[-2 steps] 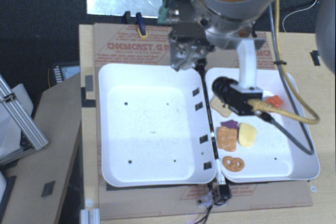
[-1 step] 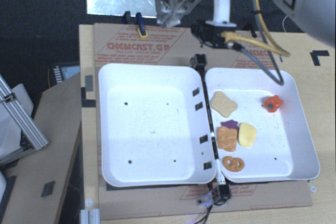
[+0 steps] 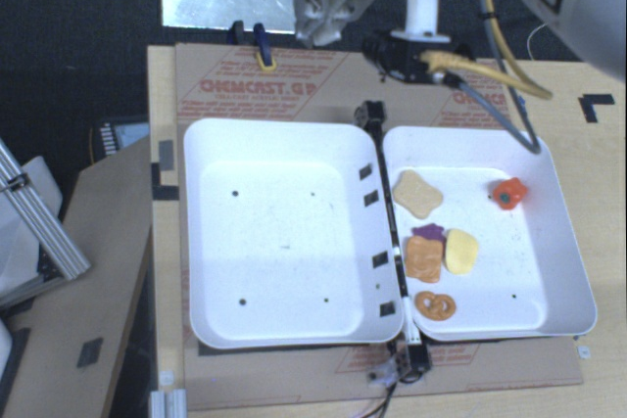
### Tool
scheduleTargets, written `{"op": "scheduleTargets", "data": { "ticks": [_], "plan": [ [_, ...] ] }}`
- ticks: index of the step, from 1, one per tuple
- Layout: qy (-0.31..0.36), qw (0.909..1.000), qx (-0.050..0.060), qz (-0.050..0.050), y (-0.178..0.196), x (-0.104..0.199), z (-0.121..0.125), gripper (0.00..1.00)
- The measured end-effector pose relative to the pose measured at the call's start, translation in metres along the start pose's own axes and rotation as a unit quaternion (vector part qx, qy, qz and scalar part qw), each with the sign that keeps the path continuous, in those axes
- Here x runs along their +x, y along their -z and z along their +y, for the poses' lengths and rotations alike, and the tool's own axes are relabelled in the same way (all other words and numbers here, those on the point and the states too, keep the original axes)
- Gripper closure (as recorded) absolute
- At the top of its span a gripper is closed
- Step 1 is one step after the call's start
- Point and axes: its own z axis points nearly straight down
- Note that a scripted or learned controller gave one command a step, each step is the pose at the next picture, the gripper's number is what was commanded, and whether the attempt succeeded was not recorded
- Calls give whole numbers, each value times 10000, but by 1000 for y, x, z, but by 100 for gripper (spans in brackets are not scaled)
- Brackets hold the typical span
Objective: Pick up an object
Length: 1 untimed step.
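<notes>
Hanging high above the far edge of the counter (image 3: 162, 240), the gripper (image 3: 321, 20) sits well apart from both bins, and whether it is released or clenched cannot be told from this slant; nothing shows beneath it.

Everything worth picking lies in the right bin (image 3: 563, 240). A tan bread slice (image 3: 418, 194) rests near the divider, an orange-red pepper (image 3: 507, 194) sits alone toward the far right wall, and a tight cluster sits lower down: a small purple piece (image 3: 429, 233) touching an orange block (image 3: 423, 258), with a yellow piece (image 3: 461, 252) just beside that block. A pretzel (image 3: 435, 306) lies near the front, close to the divider. The left bin (image 3: 211, 210) holds no toys.

The main risk is probably the cluster. A descent there could land on two pieces at once, nudging them apart or pinching an edge that slips free on the lift. The bread slice and pretzel look flat, so a closing grasp may skate over them. Both also lie close to the divider, where a finger could strike the bin wall. The pepper seems the safest target, though its rounded shape might roll.
</notes>
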Motion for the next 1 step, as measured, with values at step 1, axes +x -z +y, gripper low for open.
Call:
{"op": "scheduleTargets", "data": {
  "ticks": [1],
  "plan": [
    [-27,10000,86,-31,-123,-64,-38,100]
  ]
}}
